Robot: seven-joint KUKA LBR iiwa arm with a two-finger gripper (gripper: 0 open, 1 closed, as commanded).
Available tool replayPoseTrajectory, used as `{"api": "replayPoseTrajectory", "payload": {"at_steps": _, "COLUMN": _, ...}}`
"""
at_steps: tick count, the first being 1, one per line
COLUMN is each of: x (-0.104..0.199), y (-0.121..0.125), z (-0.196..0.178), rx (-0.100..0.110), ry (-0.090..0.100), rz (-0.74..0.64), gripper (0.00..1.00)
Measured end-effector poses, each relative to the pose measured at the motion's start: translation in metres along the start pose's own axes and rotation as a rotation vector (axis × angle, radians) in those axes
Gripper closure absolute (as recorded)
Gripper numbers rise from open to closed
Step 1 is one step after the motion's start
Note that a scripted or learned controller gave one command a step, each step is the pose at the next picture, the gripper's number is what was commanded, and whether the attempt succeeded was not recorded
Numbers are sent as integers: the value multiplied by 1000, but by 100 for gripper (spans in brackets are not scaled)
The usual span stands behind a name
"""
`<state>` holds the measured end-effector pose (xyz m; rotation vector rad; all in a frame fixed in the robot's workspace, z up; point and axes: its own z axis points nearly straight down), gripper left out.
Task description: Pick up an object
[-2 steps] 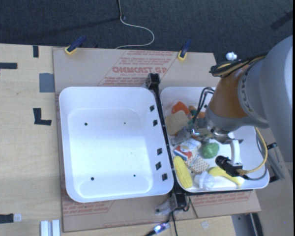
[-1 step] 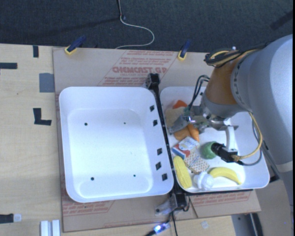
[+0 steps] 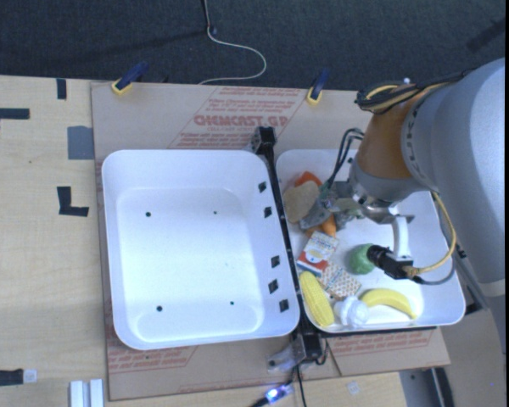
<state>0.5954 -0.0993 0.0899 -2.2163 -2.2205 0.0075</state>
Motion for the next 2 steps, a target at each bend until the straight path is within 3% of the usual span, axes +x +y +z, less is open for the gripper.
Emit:
{"api": "replayPoseTrajectory", "payload": {"at_steps": 1, "x": 2, "y": 37, "z": 0, "rx": 6, "ry": 2, "rz": 0, "gripper": 100}}
{"api": "replayPoseTrajectory", "payload": {"at_steps": 2, "x": 80, "y": 32, "z": -98, "rx": -10, "ry": 1, "rz": -6, "gripper": 100}}
